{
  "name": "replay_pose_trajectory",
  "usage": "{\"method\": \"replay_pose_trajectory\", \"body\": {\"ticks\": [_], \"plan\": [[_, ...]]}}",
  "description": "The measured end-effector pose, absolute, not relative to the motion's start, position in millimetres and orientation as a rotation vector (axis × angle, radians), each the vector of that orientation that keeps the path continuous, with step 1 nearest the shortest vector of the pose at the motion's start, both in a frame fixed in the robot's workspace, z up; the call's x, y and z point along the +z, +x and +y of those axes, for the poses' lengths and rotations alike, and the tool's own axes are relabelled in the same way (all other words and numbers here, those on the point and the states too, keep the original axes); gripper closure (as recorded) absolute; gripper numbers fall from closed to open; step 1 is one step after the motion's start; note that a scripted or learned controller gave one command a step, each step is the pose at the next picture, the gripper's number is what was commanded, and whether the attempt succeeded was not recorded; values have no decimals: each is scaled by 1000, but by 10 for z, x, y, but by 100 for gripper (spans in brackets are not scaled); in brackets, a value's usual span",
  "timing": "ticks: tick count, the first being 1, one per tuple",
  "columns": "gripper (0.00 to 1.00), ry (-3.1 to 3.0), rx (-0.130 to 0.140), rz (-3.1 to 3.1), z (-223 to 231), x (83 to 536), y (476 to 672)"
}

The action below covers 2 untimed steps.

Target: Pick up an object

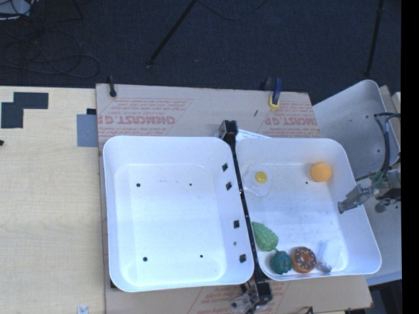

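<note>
Gripper (357,198) low at right edge

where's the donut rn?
The donut lies in the right bin, near its front edge, between the teal ball and a clear plastic piece.

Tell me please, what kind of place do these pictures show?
Probably a robotics lab set up for grasping trials. Two shallow white bins sit side by side on a cardboard sheet clamped to a wooden bench. Small toys such as an orange ball and a doughnut lie in the right bin.
</note>
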State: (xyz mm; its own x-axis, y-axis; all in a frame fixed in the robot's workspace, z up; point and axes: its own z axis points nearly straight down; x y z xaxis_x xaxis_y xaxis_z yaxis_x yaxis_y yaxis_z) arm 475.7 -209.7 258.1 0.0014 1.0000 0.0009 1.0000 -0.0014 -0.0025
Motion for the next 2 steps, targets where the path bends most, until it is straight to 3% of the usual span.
{"method": "replay_pose_trajectory", "body": {"ticks": [2], "plan": [[0,-2221,2,-2218,-2097,2580,4757]]}}
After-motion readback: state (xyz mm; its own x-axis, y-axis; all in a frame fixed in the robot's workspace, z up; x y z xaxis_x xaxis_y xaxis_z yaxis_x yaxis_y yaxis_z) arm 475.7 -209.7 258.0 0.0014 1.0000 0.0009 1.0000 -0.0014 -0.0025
